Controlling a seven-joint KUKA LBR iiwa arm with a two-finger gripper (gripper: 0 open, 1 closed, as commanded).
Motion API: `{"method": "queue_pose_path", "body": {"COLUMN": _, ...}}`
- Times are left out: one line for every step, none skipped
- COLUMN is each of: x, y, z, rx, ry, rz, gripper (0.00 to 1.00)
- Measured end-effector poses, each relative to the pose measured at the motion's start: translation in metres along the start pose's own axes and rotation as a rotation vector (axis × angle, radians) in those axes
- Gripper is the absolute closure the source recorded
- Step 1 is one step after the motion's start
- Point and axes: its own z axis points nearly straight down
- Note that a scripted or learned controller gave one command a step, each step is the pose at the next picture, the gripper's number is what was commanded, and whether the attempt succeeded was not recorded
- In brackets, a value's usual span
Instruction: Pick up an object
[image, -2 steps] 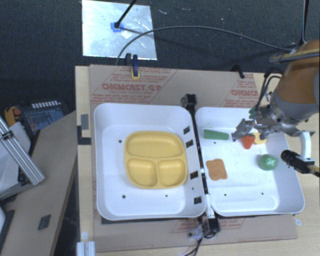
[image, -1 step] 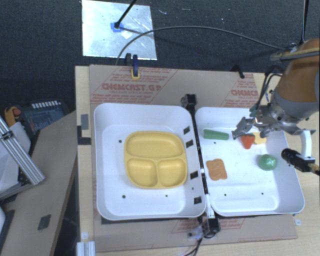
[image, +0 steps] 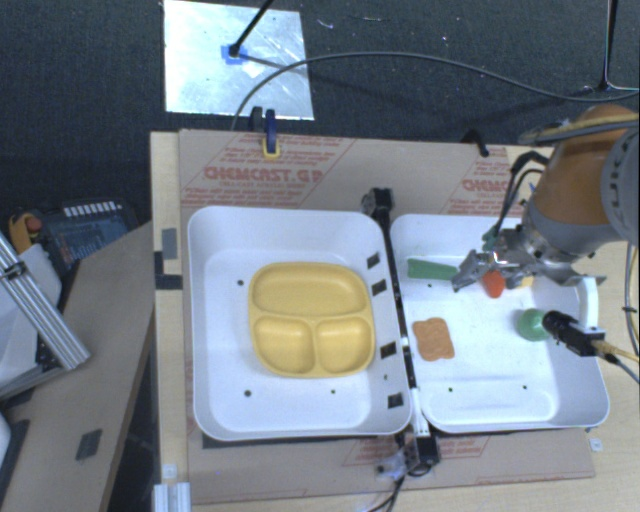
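Observation:
My gripper (image: 482, 268) hangs over the upper middle of the right bin (image: 500, 400), with the arm reaching in from the right. A small orange-red piece (image: 493, 286) lies right beneath and beside the gripper; I cannot tell whether they touch. A flat green piece (image: 432, 268) lies just left of the gripper. Nearer the bin's left wall rests a brown slice (image: 433, 339). A round green piece (image: 529, 323) sits toward the right side, below the wrist.
The left bin (image: 215, 300) holds a yellow three-compartment plate (image: 310, 318). A black divider (image: 392, 300) runs between the bins. A black cable fitting (image: 570, 333) juts over the right bin's right rim. Clutter stands off the bench at the left.

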Motion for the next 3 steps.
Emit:
{"method": "queue_pose_path", "body": {"x": -0.01, "y": -0.001, "z": 0.054, "rx": 0.0, "ry": 0.0, "rz": 0.001, "gripper": 0.0}}
{"method": "queue_pose_path", "body": {"x": -0.01, "y": -0.001, "z": 0.085, "rx": -0.001, "ry": 0.001, "rz": 0.0, "gripper": 0.0}}
{"method": "queue_pose_path", "body": {"x": -0.01, "y": 0.001, "z": 0.072, "rx": -0.006, "ry": -0.001, "rz": 0.0, "gripper": 1.0}}
